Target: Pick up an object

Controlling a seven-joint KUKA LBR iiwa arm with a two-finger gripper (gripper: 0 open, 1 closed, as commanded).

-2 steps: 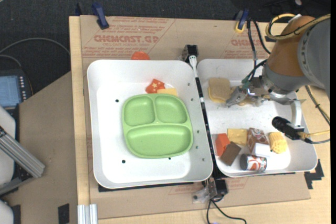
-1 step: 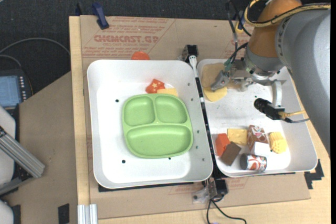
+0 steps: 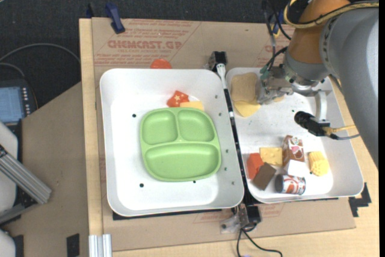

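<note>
Pincer (image 3: 266, 92) sits just beside the tan food piece (image 3: 243, 93).

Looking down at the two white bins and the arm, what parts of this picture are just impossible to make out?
- The end effector: its tips sit over the pale items in the right bin; open or shut is unreadable, and so is any grip.
- The beige piece beneath it: partly covered by the arm.
- The red piece behind the green divided plate: too small to identify.
- The small can: label too blurred.
</note>
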